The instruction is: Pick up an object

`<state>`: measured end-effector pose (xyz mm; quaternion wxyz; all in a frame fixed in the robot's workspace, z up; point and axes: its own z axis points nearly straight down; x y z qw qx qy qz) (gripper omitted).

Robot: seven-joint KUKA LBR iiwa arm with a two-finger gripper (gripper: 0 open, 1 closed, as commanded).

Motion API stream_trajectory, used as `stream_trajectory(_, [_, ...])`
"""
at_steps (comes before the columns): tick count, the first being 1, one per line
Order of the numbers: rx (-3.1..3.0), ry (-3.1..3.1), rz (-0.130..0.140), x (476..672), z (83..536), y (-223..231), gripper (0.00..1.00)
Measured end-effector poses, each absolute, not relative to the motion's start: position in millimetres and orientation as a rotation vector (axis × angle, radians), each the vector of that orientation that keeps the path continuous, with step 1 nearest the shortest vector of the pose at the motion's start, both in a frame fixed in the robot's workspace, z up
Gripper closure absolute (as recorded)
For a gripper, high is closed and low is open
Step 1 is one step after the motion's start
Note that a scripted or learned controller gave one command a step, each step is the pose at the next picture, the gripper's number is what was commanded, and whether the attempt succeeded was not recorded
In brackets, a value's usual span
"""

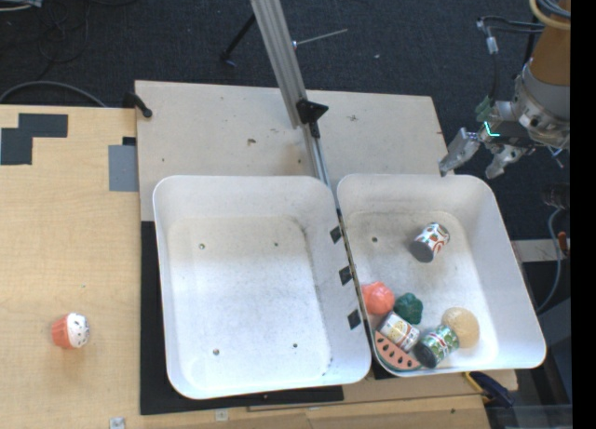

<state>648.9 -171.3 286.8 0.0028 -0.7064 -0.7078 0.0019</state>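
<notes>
Dark carpet and stray cables surround the tabletop [233,120] that carries my two white bins. My end effector [482,154] hangs spread and holding nothing, above the far right corner of the right bin [507,232], high enough to clear its wall. The pickable things crowd that bin's near corner: an orange ball [377,298], a green lump [408,307], a tan ball [461,327] and small cans. One can [429,241] lies apart mid-bin, probably the easiest target. The left bin [177,232] sits beside it.
</notes>
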Motion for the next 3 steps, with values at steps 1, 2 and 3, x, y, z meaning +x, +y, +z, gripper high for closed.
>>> stream_trajectory(1, [-2.215, -2.225, 0.003, 649.6, 289.5, -170.9, 0.00])
stream_trajectory(2, [-2.213, -2.221, 0.006, 647.4, 228.9, -162.5, 0.00])
stream_trajectory(3, [-2.216, -2.217, 0.007, 638.7, 169.6, -156.0, 0.00])
